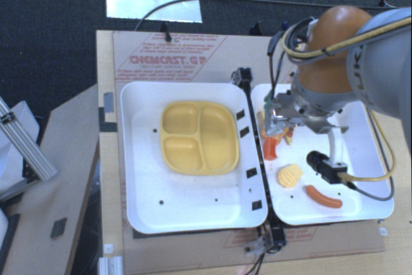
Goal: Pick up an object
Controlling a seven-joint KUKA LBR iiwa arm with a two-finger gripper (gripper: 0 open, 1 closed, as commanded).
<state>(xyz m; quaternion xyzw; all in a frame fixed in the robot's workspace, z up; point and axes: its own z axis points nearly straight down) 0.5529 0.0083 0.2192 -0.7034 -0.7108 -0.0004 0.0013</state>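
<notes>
Bench [71,138] bearing two white bins [141,203]

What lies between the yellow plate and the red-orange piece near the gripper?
The black-clipped seam where both bins meet lies between the yellow plate and red-orange piece, in the camera view.

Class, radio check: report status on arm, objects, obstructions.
Gripper low in right bin, over red toy. Yellow piece and sausage loose nearby. Grasp unconfirmed.
</notes>
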